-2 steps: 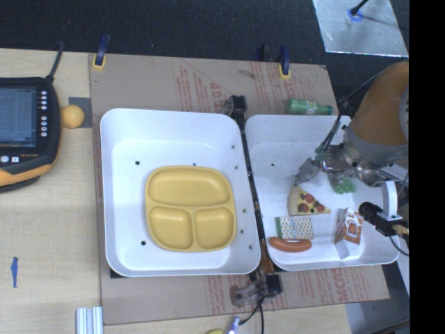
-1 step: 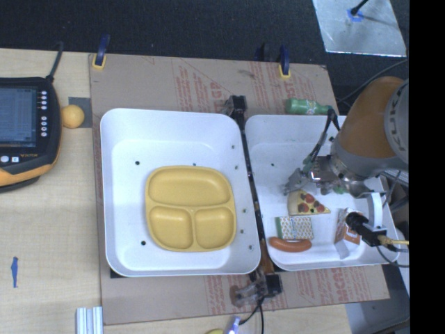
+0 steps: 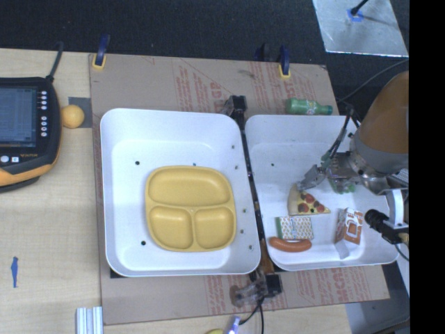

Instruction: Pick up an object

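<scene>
**rigwatcher:** Gripper [image 3: 314, 178] sat low in the right bin [image 3: 278, 134] when I grabbed this frame, arm [image 3: 382, 127] coming in from the right. Fingers looked spread apart with nothing between them, as far as I could tell at that size.

**binbot42:** What was closest to it?

**rigwatcher:** Pizza slice [image 3: 306, 203], lying flat just below and a touch left of the fingertips, near but not touching. Its long axis ran roughly left-right across the bin. Below that were a patterned packet [image 3: 295, 227] and a hot dog [image 3: 290, 244] along the front wall, and a small carton [image 3: 349, 228] further right. My guess was a short drop onto the slice.
</scene>
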Action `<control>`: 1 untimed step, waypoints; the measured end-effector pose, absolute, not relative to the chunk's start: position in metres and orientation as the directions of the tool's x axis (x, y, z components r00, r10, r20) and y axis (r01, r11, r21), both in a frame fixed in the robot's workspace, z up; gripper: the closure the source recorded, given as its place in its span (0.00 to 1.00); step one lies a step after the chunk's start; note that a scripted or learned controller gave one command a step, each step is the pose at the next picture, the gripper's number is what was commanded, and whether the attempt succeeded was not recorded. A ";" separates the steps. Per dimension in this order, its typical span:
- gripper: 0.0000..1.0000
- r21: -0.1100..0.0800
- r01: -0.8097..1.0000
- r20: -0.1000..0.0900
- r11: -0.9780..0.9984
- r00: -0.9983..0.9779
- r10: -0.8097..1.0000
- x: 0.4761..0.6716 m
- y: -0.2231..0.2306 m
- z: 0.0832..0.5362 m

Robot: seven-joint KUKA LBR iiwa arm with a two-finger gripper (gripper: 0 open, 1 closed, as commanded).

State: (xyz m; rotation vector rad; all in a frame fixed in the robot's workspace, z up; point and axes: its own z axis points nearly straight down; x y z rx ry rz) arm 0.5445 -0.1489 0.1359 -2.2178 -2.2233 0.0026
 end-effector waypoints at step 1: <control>0.00 0.002 1.000 -0.003 0.006 -0.006 1.000 0.542 -0.103 0.094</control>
